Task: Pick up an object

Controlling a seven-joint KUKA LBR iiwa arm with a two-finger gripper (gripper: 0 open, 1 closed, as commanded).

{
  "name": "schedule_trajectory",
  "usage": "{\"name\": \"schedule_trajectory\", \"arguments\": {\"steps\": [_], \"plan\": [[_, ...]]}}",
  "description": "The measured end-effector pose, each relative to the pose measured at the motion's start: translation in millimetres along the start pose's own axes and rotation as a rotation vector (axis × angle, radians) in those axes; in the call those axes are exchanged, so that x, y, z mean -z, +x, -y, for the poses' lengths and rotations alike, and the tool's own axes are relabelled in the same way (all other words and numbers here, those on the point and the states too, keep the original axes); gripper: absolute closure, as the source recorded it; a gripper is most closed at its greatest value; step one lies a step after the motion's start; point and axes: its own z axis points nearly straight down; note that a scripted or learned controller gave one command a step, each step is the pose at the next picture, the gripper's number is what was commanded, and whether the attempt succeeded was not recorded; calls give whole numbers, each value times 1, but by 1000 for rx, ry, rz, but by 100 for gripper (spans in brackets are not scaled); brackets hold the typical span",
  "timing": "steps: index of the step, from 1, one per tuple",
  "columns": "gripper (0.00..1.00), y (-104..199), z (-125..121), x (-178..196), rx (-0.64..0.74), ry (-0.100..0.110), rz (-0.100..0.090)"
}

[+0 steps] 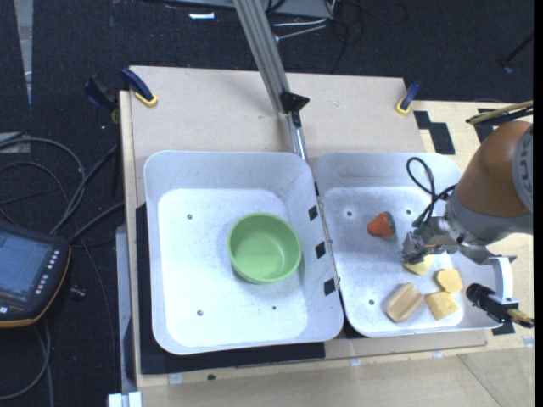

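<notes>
Right bin [365, 325]: yellow piece [417, 267] (under hand [416, 251])

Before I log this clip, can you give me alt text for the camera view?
The grey arm's gripper is down in the right bin over a small yellow piece, beside a red strawberry toy and three tan blocks. The left bin holds a green bowl.

Even overhead light, bright white bins [170, 227], soft shadows, slightly grainy
</notes>
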Motion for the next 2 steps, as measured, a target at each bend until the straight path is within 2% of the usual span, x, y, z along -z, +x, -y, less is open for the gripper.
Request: {"name": "schedule_trajectory", "arguments": {"steps": [2], "plan": [[100,-8,-5,111,1,-3,0]]}}
